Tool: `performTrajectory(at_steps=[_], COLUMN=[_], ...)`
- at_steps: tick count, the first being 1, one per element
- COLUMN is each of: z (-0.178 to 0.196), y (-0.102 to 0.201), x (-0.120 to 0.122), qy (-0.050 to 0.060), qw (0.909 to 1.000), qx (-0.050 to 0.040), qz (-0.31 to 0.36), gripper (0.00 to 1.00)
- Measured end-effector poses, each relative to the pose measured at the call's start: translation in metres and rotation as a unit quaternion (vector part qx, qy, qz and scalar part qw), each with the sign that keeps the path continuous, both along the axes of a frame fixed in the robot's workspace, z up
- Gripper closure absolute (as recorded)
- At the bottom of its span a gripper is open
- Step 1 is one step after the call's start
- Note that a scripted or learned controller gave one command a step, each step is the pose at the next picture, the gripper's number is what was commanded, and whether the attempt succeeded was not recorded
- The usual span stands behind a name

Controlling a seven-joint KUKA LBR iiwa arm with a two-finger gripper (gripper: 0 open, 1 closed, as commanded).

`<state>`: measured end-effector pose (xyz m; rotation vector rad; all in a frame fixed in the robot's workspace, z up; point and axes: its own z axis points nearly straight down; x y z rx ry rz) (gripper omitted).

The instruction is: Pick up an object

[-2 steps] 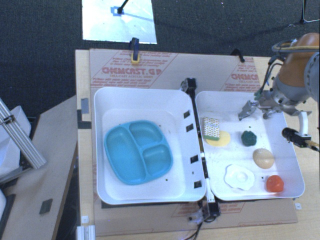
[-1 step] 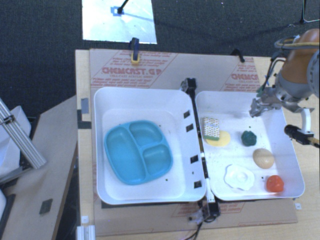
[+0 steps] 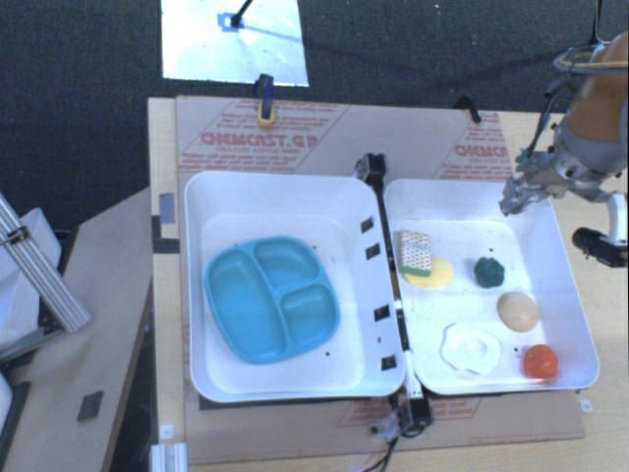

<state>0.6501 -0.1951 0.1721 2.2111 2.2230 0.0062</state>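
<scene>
I see arm at 2 o'clock, fingers (image 3: 515, 201) hanging over right bin (image 3: 564, 264) far rim; cannot tell whether open or closed. Right bin holds sponge (image 3: 415, 253) on yellow disc (image 3: 436, 273) at 10 o'clock, green lump (image 3: 488, 271) centre, beige egg (image 3: 517, 311), fried egg (image 3: 469, 349), tomato (image 3: 540, 361) at 5 o'clock. Blue tray (image 3: 272, 299) in left bin (image 3: 211, 214)

In the right bin lie a sponge (image 3: 416, 253), green lump (image 3: 488, 271), egg (image 3: 517, 312), fried egg (image 3: 470, 349) and tomato (image 3: 540, 361).
</scene>
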Motion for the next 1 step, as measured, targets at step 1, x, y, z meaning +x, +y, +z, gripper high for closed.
performTrajectory(at_steps=[1], z=[0.0448], y=[-0.0018], x=[0.0036], qy=[0.0], qw=[1.0], qx=[-0.0003], qz=[0.0], gripper=[1.0])
